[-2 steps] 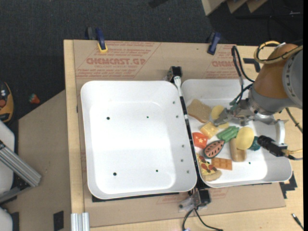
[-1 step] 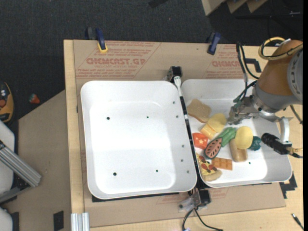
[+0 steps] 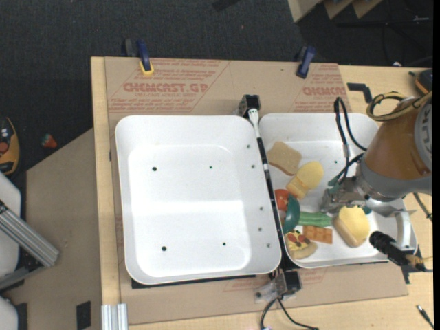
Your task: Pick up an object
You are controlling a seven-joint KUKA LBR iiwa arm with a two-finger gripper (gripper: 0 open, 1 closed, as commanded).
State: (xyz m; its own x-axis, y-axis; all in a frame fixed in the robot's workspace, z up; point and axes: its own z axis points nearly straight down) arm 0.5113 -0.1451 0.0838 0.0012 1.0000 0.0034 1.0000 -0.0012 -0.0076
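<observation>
The right bin [image 3: 309,124] holds several small items: a tan bread slice [image 3: 284,157], a yellow piece [image 3: 306,177], a red piece [image 3: 282,199], a green piece [image 3: 302,217], an orange waffle-like piece [image 3: 318,234] and a yellow pear-like fruit [image 3: 352,225]. My gripper [image 3: 338,199] hangs low over the right bin's middle, just above and left of the pear-like fruit and right of the yellow piece. The wrist hides its fingertips, and I see nothing held.
The left bin [image 3: 137,133] sits beside the right one, with a black divider strip [image 3: 265,174] between them. Blue clamps [image 3: 144,55] [image 3: 304,60] hold the cardboard sheet at the back. Cables [image 3: 350,139] loop over the right bin's far side.
</observation>
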